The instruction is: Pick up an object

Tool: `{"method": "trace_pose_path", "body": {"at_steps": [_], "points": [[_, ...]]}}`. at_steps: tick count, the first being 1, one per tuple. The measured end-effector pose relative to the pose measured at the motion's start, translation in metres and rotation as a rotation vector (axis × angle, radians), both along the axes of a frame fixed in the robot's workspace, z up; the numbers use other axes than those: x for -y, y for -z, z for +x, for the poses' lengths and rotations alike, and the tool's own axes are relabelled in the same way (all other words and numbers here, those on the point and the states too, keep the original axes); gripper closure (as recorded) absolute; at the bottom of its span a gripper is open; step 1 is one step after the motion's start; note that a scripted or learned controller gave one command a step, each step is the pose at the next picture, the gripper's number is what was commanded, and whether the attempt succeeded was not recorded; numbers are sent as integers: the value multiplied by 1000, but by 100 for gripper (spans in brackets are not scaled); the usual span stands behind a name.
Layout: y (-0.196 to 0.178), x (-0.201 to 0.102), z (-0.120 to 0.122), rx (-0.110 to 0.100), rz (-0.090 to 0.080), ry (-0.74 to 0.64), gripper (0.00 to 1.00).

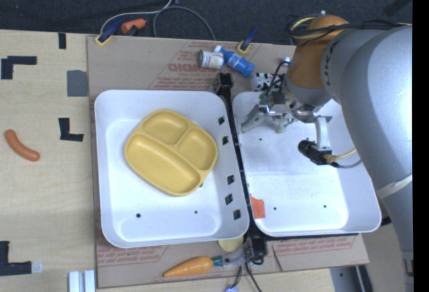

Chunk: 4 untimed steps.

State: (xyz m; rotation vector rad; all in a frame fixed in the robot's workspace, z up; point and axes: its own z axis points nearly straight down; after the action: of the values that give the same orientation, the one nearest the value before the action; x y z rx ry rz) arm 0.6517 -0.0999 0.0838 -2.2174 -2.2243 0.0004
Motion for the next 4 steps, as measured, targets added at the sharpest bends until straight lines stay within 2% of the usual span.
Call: {"method": "trace_pose_path", "body": {"at_steps": [1, 2, 3, 4], "points": [[-1, -4, 16, -5, -3, 0, 0], [-105, -72, -37, 1, -4, 2, 0], [-62, -47, -32, 28, 9, -3, 0], [-55, -47, -26, 35, 15, -5, 0]]}}
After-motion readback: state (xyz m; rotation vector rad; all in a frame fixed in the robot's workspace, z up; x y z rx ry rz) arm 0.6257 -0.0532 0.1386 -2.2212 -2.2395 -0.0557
